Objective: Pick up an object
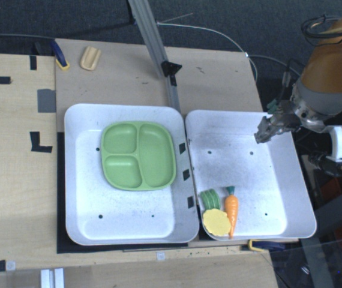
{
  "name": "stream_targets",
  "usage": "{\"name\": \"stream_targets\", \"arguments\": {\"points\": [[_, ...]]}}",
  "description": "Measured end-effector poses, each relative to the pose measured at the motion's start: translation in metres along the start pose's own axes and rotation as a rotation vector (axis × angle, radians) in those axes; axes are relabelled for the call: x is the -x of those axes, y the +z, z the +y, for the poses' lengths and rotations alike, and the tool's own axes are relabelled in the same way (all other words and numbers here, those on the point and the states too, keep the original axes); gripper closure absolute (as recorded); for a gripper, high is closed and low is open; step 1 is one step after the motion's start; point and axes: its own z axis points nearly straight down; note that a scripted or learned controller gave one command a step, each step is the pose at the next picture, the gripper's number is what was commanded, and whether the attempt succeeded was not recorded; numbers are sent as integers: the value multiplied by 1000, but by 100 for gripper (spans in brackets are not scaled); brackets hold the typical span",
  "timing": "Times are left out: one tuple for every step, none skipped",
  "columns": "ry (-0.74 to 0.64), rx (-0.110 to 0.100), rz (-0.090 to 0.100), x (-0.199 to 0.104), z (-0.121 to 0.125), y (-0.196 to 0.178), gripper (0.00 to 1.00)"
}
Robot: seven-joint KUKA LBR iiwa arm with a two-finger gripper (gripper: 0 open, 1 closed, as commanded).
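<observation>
Carrot and two neighbours crowded in the right bin's near corner.

The toy carrot is seen touching a yellow piece, with a green piece just beside it, all pressed close to the bin wall. The gripper is held well apart from them, above the bin's far right part; whether it is wide or narrow cannot be told. A grasp could be spoiled by the wall blocking one side, or a neighbour could be nudged or caught instead.
</observation>
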Motion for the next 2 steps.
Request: {"name": "stream_targets", "arguments": {"points": [[-2,0,1,-63,3,10,100],[-1,-2,0,-118,10,22,100]]}}
